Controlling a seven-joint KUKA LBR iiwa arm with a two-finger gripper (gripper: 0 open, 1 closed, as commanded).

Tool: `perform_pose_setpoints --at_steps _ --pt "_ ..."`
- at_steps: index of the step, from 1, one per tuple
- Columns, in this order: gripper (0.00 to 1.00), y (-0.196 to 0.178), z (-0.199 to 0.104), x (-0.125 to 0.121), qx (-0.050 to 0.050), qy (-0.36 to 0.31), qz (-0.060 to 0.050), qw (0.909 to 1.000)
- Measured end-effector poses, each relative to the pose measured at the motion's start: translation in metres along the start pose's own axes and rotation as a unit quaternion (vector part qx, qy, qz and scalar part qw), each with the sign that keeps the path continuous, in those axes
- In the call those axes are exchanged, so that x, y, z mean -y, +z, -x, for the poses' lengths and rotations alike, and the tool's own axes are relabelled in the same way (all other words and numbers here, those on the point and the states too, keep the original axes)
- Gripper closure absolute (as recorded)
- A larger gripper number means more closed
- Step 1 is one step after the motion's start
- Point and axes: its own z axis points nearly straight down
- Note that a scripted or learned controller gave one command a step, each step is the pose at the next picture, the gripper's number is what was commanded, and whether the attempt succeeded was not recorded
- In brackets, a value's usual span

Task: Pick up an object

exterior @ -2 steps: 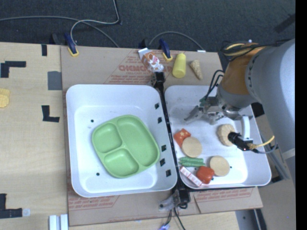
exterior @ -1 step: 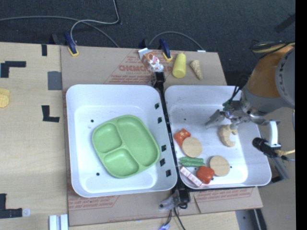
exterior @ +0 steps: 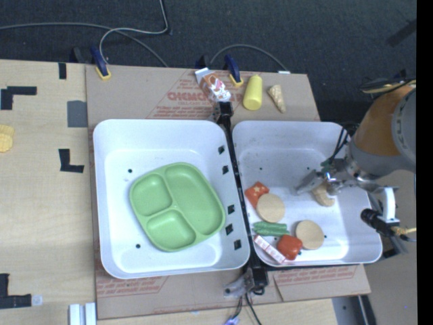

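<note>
Right of centre in the frame, the gripper (exterior: 323, 185) is seen above a tan piece (exterior: 325, 196) — finger state cannot be told; a glancing, off-centre closure could nudge it away.

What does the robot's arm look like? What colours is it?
The arm is chunky and rounded, grey with an orange band above the wrist. At its tip sits a small metal-looking gripper, silvery and dark. A thin black cable loops along it near the wrist.
</note>
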Motion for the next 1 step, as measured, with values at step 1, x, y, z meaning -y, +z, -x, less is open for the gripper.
perform_pose_setpoints --at_steps 1 --pt "1.00 -0.0107 0.0010 -0.0011 0.002 0.000 0.003 1.0000"
